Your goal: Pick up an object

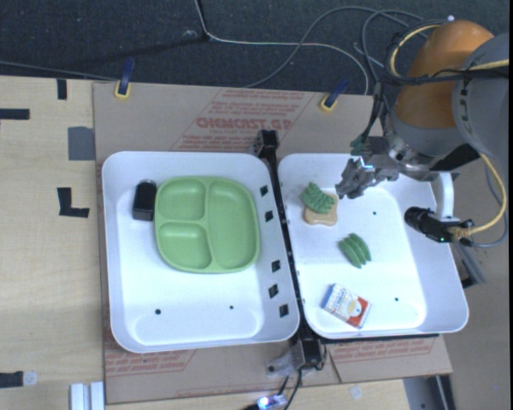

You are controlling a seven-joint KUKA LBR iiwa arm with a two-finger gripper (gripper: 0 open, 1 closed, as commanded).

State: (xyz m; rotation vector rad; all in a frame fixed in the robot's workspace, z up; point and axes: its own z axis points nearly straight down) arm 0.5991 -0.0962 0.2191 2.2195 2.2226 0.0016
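My gripper (352,183) hangs over the far part of the right bin (427,272), just right of a green-topped tan toy (318,204). Nothing shows between its dark fingers. A green ridged piece (356,249) lies near the bin's middle. A small white, red and blue carton (346,305) rests toward the near edge. In the left bin (128,254) sit a green divided plate (208,224) and a small black block (144,200) beside the plate's left rim.
The grey arm with its orange band (440,67) reaches in from the upper right. Cables run across the dark floor behind the bench. A black divider (280,229) with clips separates the two bins.
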